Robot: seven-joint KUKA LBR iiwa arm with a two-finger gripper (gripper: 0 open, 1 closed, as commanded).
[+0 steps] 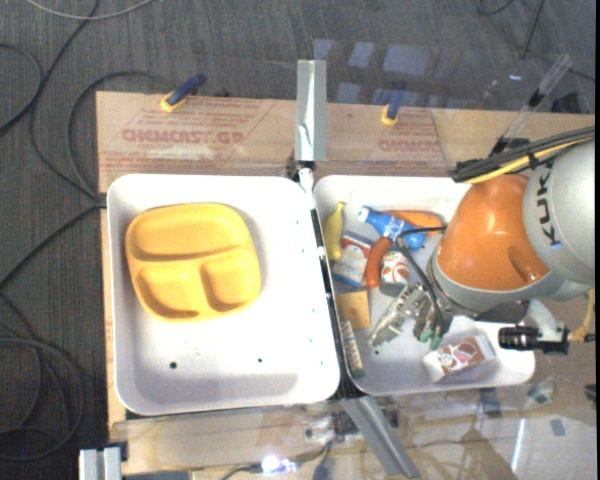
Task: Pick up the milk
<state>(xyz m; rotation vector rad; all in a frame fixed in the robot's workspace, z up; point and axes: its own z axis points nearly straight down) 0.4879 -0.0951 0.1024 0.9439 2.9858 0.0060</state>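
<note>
Dark carpet w/ loose cables surrounds a cardboard-topped bench (210, 133) carrying two shallow white bins side by side.

Camera view, left to right: left bin (140, 368) holds one yellow sectioned tray (193, 259), upper-left area, nothing else in it. Right bin (400, 373) is cluttered: banana (334, 230) along its left wall, blue bottle (388, 222) near the top, a red-and-white packet (352, 258) just below it, more small items underneath that I can't ID. Milk (461, 357), a small white carton w/ red-brown print, lies on its side at the bin's lower right, apart from the main pile.

Arm (510, 238) comes in from the right, orange band over the bin's upper right. Gripper (410, 316) hangs over the bin's middle, up-left of the milk, not touching it. Fingers look metallic and tangled against clutter; spread or pressed together, can't tell. Nothing visibly pinched.

Step in hand, my read: approach, grasp not made. To do it well: shift toward lower right, centre over the carton, align fingers across its short side, descend clear of the bin wall nearby.

Writing: "KU" on the arm's grey link; bench print is mirrored, not legible. Carton label too small to read.
</note>
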